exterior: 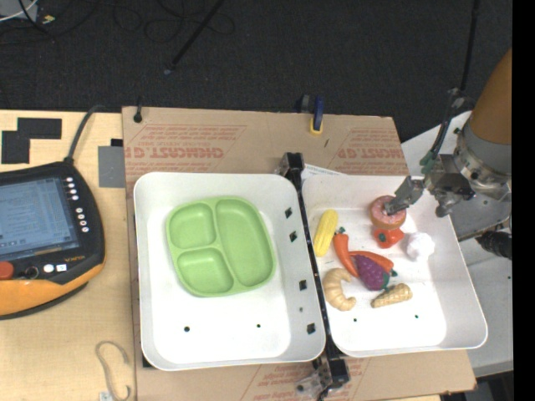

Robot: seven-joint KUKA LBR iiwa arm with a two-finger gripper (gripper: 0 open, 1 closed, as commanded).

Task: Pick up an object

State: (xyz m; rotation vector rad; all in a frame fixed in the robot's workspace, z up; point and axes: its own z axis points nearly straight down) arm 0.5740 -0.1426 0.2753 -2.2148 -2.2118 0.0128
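The gripper (407, 194) is hanging at the right of the frame, over the upper part of the right bin (456, 328), with its dark finger tip reaching down to the pink round toy (388, 210); whether the fingers are apart or together I cannot tell, since they are merging with the wrist hardware behind them. The likeliest target, in my judgement, is that pink toy, which is sitting in the upper middle of the right bin, touching a small red piece (385, 238) just below it. The risk is that a finger is landing on top of the toy rather than beside it, pushing it away or tipping it onto its neighbours. A white lump (418, 245) is lying just to its lower right, and a carrot (346, 254), a purple eggplant (370, 269), a corn cob (325, 232), a croissant (338, 288) and a tan piece (391, 295) are crowding the bin's centre, so a nudge is liable to jostle them. The left bin (155, 307) is holding a green divided plate (220, 246). Both bins are resting on cardboard (209, 140); a tablet-like pendant (42, 236) is lying at the left edge, with dark cloth and cables across the top.
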